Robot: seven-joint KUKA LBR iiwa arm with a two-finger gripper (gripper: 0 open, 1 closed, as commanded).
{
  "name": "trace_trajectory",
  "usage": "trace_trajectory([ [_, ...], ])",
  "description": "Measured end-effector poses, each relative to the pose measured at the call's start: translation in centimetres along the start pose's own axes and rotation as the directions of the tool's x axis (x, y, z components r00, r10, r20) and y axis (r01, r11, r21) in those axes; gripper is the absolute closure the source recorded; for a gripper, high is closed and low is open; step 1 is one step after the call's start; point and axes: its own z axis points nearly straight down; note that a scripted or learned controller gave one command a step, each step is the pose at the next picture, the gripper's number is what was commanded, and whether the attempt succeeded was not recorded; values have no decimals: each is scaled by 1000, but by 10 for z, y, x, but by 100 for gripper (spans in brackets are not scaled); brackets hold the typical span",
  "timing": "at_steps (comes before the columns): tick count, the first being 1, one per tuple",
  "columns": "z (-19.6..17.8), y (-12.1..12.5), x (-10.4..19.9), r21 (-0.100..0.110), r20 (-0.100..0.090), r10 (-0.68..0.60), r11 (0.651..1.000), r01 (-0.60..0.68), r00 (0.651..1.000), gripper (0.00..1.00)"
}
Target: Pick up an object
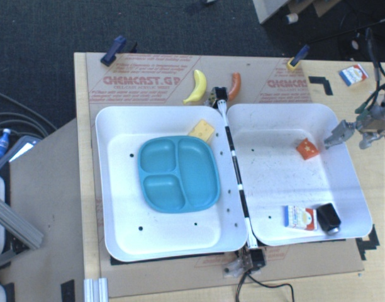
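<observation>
In the right bin [343, 168], a small orange block [307, 148] lies near the back. A red and white box [299, 218] and a black object [328, 218] sit side by side at the front. My gripper [351, 137] hovers over this bin's right rim, just right of the orange block and apart from it. Its two grey fingers are spread open with nothing between them. The left bin [117, 187] holds a blue divided plate [178, 172] and a yellow block [202, 131] at the plate's back edge.
A toy banana [196, 87] and an orange sausage-shaped toy [234, 85] lie on the bench behind the bins. A small blue and white box [352, 74] rests at the back right. Clamps [112, 50] grip the board's far edge.
</observation>
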Motion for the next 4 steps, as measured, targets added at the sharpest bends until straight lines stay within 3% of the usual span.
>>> trace_trajectory([
  [1,140,54,0,4,-8,-3,1000,3,1000,0],
  [2,129,55,-2,0,-2,-4,1000,4,1000,100],
  [3,15,72,81,-3,0,-1,1000,1,1000,100],
  [4,6,9,149,1,-1,-1,1000,1,1000,100],
])
